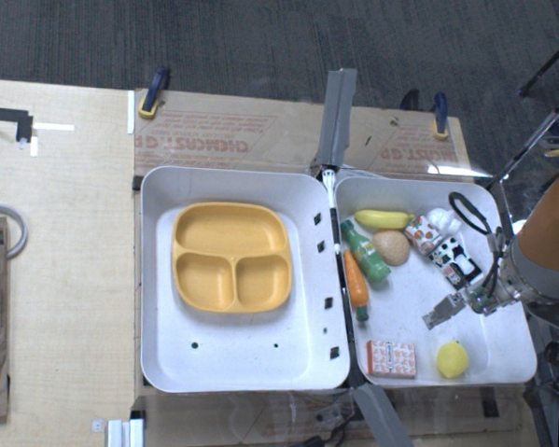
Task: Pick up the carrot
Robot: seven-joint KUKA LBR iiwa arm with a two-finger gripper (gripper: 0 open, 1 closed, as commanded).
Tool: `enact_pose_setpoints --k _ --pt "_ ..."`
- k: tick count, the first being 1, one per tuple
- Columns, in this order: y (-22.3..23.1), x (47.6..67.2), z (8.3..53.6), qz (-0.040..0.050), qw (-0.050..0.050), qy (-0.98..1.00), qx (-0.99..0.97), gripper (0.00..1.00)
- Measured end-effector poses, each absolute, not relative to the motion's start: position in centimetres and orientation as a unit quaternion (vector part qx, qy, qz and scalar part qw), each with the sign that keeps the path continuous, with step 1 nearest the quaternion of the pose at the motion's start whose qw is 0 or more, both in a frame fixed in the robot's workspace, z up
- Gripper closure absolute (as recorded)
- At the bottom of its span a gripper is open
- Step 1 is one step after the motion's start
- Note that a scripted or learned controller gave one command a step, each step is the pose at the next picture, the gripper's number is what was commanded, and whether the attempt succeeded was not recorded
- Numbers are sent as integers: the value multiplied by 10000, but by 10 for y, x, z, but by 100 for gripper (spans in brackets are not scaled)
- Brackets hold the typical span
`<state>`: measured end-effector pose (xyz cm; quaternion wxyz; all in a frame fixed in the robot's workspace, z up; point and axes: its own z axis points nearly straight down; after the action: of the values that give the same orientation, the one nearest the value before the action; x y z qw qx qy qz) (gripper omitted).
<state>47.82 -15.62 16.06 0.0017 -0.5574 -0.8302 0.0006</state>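
The carrot (355, 279) is orange with a green tip at its near end. It lies lengthwise along the left wall of the right bin (510, 365), just below a green bottle (365, 251). My gripper (441, 313) hangs low over the right half of that bin. It is about a hand's width to the right of the carrot and not touching it. Nothing shows in the gripper.
The right bin also holds a banana (383, 218), a brown potato (390, 247), a red-and-white carton (426, 235), a black-and-white item (455, 260), a pink box (390, 358) and a lemon (453, 359). In the left bin (156, 352) lies a yellow divided plate (231, 256).
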Motion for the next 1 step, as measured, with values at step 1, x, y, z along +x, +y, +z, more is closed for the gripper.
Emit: enact_pose_setpoints --k 1 --pt "-223 479 299 10 1 -8198 -5726 0"
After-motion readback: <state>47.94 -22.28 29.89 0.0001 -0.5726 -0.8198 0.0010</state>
